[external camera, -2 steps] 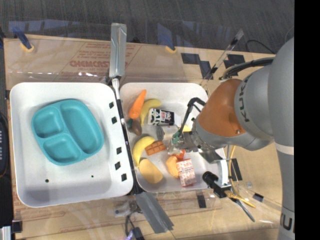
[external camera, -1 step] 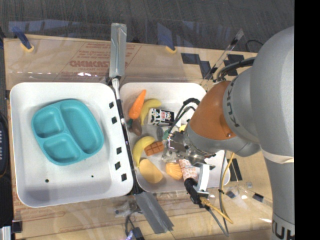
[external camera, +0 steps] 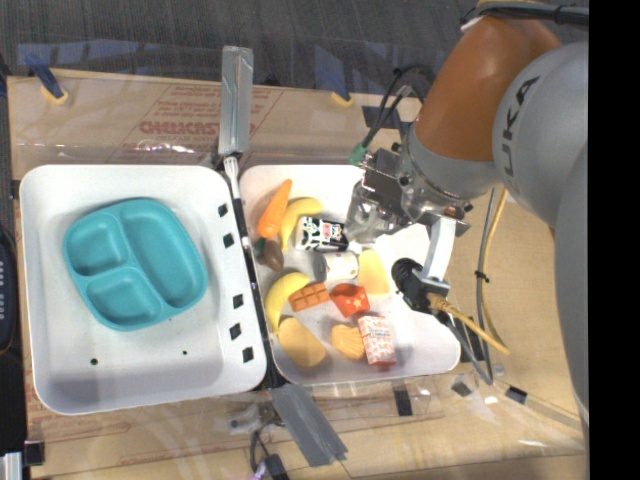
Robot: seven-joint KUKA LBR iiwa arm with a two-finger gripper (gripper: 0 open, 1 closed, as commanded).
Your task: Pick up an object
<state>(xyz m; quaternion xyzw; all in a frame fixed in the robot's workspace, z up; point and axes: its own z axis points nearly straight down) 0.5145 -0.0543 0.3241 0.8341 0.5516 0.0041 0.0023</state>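
Camera view: grey metal two-finger gripper [external camera: 368, 216] low in right shallow white bin [external camera: 440, 353], by small black-and-white carton [external camera: 322, 233] at bin's 10 o'clock; jaw state: cannot tell. Left white bin [external camera: 45, 268] holds teal plastic divided plate [external camera: 135, 262]. Wooden bench [external camera: 530, 268], dark carpet [external camera: 150, 8] at 12 o'clock.

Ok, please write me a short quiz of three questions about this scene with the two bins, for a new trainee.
1. True or false: the teal divided plate lies in the same bin as the toy food.
2. Which bin is the gripper over? A) the left bin B) the right bin C) neither
3. Fill in: the orange carrot lies along the right bin's ____ wall, beside the yellow banana.

Key:
1. False. The plate is alone in the left bin; the food is in the right one.
2. B.
3. Left, the wall next to the divider between the bins.
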